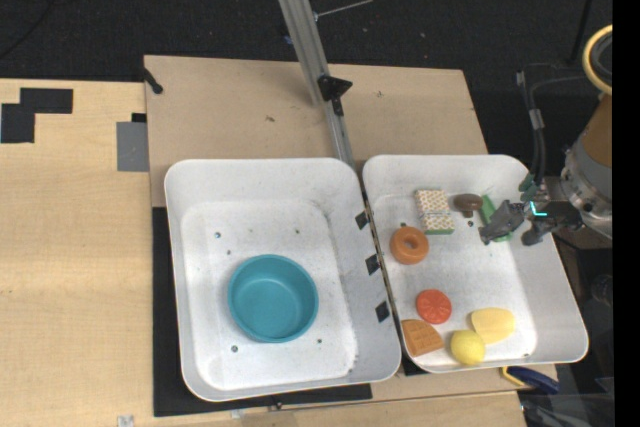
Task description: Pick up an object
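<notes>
Lemon [467, 347] at right bin [560, 315] front; claw [512, 223] above far side.

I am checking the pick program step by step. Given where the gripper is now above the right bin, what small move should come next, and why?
Probably a short descent straight down. The gripper hangs at the right bin's far right side, beside a green piece and a small brown object; nothing shows between its fingers. The donut and checkered block lie farther left.
</notes>
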### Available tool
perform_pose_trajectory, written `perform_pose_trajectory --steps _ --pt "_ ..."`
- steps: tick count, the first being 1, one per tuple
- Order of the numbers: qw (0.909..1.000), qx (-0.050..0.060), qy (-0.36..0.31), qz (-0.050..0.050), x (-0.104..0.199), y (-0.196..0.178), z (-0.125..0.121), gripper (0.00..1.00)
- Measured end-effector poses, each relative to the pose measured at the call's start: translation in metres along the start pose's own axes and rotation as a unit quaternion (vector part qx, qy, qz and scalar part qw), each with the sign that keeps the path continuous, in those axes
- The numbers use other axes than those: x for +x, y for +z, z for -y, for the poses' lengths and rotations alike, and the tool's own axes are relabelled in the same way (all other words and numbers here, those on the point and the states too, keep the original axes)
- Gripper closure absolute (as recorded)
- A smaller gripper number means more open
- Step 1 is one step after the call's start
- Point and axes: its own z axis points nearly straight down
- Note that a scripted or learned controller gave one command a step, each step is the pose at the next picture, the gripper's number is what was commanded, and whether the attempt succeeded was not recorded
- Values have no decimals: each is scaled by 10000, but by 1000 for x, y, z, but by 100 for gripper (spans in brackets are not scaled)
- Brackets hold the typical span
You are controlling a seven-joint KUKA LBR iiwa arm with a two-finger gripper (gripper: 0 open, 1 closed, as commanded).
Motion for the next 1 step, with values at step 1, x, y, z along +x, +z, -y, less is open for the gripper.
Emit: perform_pose_trajectory --steps 1 --pt "10000 0 0 0 0 0 0 0"
